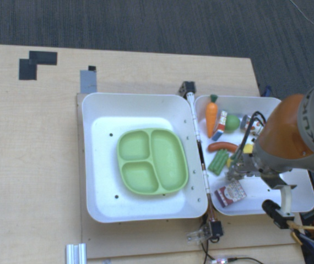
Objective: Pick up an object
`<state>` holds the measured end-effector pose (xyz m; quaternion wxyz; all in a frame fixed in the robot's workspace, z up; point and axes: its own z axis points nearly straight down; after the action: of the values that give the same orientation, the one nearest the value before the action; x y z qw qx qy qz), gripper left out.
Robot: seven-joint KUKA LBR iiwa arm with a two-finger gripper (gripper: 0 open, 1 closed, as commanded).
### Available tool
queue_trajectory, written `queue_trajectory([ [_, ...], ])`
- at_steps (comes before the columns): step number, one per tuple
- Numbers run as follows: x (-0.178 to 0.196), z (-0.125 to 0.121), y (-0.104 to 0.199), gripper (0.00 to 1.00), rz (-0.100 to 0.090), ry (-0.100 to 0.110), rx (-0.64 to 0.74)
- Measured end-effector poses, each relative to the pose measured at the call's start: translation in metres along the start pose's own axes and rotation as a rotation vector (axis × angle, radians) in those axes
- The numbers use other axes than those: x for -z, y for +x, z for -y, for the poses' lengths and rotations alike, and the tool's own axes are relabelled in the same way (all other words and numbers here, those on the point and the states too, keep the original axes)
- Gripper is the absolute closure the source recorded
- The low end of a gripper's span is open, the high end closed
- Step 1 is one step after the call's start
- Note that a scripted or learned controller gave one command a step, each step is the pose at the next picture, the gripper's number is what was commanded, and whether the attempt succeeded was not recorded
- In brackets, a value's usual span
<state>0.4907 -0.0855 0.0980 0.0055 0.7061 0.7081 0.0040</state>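
Observation:
The right bin (306, 194) holds several small objects. An orange carrot (211, 117) lies at its far left, with a green ball (232, 122) and a small white and red box (221, 124) beside it. Below them lie a red sausage (222, 146) and a green ridged piece (218, 161). A red and white packet (230, 193) rests near the front left corner. My gripper (236, 172) hangs low over the bin, just above the packet and right of the green piece. The grey and orange arm hides the middle of the bin.
The left bin (99, 164) holds a light green divided plate (152, 161). A metal rail (196, 142) separates the two bins. Cables and clamps (209, 232) sit at the bench's front edge below the bins. Dark tape patches (36, 65) mark the bench at the far left.

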Motion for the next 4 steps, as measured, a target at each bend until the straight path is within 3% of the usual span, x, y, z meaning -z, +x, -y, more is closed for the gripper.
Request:
queue_trajectory([
  [1,0.000,0.000,0.000,0.00,0.000,0.000,0.000],
  [2,0.010,-0.002,0.001,1.00,0.000,-0.004,0.002],
  [3,0.010,-0.002,0.001,0.00,0.000,-0.003,0.002],
  [4,0.021,-0.003,0.002,1.00,-0.001,-0.007,0.005],
])
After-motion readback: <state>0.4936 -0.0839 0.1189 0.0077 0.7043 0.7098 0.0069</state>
